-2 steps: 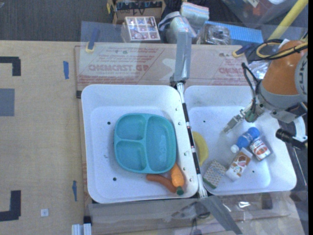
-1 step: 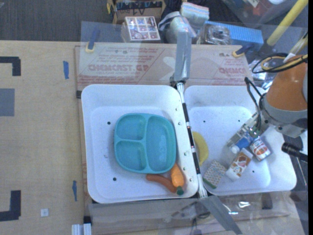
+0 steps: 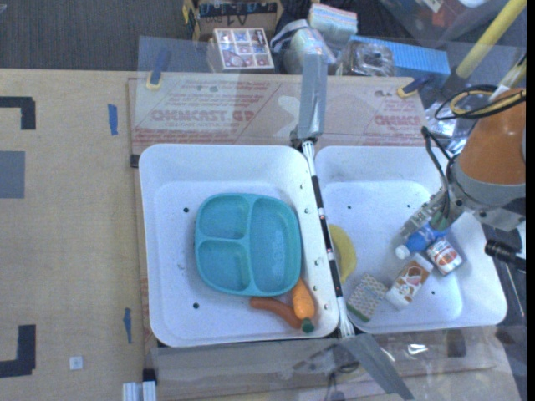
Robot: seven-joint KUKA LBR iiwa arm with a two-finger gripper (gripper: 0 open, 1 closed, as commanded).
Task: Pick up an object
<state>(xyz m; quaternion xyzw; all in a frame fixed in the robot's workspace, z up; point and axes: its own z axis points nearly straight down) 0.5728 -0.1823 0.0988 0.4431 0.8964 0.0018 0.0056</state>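
Landmark: the divider (image 3: 322, 215) between the two white bins served as the reference for every place below.

Gripper: the gripper (image 3: 430, 216) hung low in the right bin (image 3: 376, 174), well to the right of the divider; whether it was spread or pressed together could not be told, since the arm (image 3: 493, 153) and wrist covered that end.

Likely target: a small blue-and-white bottle (image 3: 420, 241) lay just below the gripper, touching or nearly touching it, far right of the divider. Nothing was visibly pinched.

Bottle looks: short, blue body, pale cap end pointing left, lying on its side.

Bottle handling: judged light and stiff, with a smooth rounded wall that could roll or slip; a grip across the body's middle, square to its long axis, seemed safest.

Neighbours: a small can (image 3: 446, 257) with a red and white label lay just right of the bottle; a small carton (image 3: 409, 282) with white and red print lay below it, both crowding the approach.

Carton handling: judged light, flat-sided, slightly crushable; its narrow faces would take hold easily.

Near the divider: a yellow disc (image 3: 343, 251) touched its right side, and a grey speckled sponge block (image 3: 365, 296) sat lower, just beside it.

Left of the divider: a teal sectioned plate (image 3: 248, 244) sat in the left bin (image 3: 167, 224), with an orange carrot toy (image 3: 303, 302) and a sausage toy (image 3: 272, 307) below the plate.
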